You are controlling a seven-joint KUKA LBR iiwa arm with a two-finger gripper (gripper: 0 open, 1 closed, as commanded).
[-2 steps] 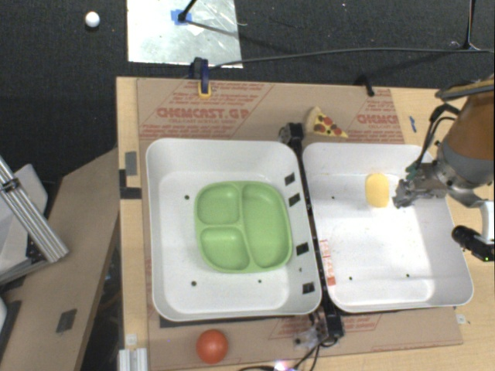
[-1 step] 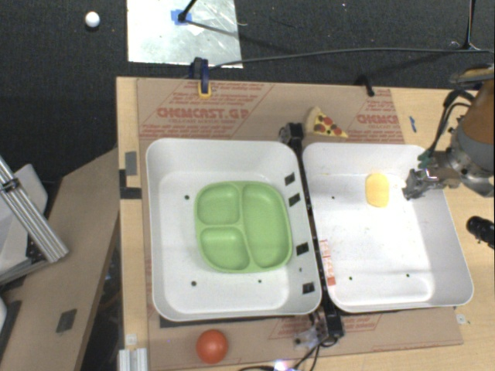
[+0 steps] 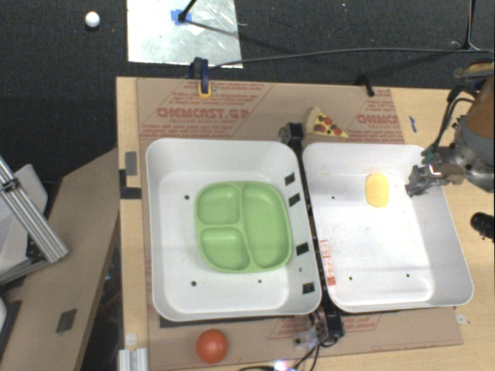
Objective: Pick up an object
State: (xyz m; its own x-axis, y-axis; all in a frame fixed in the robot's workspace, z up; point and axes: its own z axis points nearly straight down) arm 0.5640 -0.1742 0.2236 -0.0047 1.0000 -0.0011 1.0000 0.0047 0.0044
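The jaws hover at the right bin's (image 3: 433, 284) far-right rim, near the yellow object (image 3: 377, 189); their state unclear

1. We see a dark carpeted floor (image 3: 46, 91) beyond the bench, from nine round to one o'clock.
2. A shiny foil sheet (image 3: 183, 22) lies on it at twelve.
3. A small white ball (image 3: 93, 19) sits at eleven.
4. The bench top (image 3: 232, 103) is tan board.
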